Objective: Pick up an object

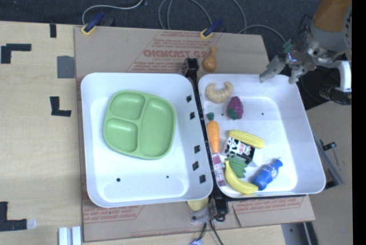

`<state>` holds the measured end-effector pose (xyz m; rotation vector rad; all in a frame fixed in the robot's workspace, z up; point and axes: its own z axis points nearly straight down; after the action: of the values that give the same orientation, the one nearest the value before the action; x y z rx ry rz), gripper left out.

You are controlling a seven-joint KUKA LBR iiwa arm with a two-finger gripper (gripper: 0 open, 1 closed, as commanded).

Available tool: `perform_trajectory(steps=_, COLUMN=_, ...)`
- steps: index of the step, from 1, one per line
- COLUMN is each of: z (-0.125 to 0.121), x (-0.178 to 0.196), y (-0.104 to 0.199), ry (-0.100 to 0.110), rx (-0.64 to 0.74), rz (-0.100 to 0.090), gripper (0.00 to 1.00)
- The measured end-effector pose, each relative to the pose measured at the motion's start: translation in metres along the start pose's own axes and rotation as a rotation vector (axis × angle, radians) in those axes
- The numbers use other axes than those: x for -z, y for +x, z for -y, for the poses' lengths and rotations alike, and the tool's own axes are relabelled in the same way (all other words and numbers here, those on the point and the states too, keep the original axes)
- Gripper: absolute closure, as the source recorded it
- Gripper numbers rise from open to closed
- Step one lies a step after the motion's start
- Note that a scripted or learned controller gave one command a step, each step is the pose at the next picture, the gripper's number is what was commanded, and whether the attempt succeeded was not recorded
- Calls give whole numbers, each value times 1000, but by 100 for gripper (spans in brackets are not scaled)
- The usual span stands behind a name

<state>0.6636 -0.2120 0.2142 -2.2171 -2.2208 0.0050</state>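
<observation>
Two shallow white plastic bins are sitting side by side on a sheet of brown cardboard (171, 55) that is covering the pale wooden bench (34, 124). The left bin (94, 181) is holding a light green plastic plate with three compartments (139, 124), lying toward the bin's upper left half, its compartments carrying nothing.

The right bin (286, 118) is holding the loose objects. A tan croissant-shaped toy (219, 91) is lying near the top left corner, and a dark purple bumpy fruit toy (234, 107) is sitting just beside it, lower and to the right. An orange carrot toy (213, 135) is lying along the left wall, pointing up and down the bin. A yellow corn cob toy (247, 139) is resting at a slant near the middle, touching a small black-and-white printed carton (238, 150) just below it. A yellow banana toy (237, 181) is curving along the bottom, with a green leafy piece (235, 168) on top of it, and a blue plastic bottle (266, 174) is leaning beside the banana on the right. A tan pear-shaped toy (210, 59) is lying on the cardboard above the bins, outside both.

The grey two-finger gripper (280, 73) is hovering over the right bin's top right corner with its fingers spread apart, grasping nothing, well apart from every object.
</observation>
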Motion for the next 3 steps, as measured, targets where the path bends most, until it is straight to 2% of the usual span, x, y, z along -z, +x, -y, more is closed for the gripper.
perform_trajectory(steps=1, z=-3, x=-135, y=54, ry=9, rx=6, rz=2, gripper=0)
perform_trajectory(steps=2, z=51, x=-129, y=97, ry=-10, rx=2, rz=5, gripper=0)
perform_trajectory(steps=3, z=1, x=-130, y=87, ry=-4, rx=2, rz=1, gripper=0)
